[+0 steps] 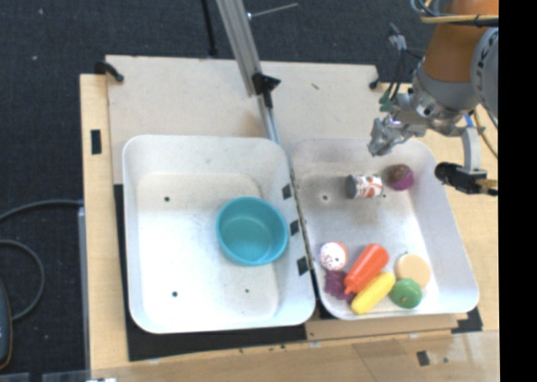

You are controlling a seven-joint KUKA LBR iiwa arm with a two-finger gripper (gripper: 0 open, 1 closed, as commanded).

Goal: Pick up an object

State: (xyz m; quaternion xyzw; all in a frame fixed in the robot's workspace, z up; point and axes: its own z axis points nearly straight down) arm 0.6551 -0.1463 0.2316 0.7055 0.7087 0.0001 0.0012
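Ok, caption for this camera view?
Gripper above the right bin's far edge, near a small can; blue bowl in the left bin.

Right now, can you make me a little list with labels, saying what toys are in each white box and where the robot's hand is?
left bin: teal bowl
right bin, far end: small can lying on its side, purple ball
right bin, near end: white ball, orange carrot, yellow banana, tan round piece, green round piece, purple piece
gripper: above the right bin's far edge, holding nothing that shows
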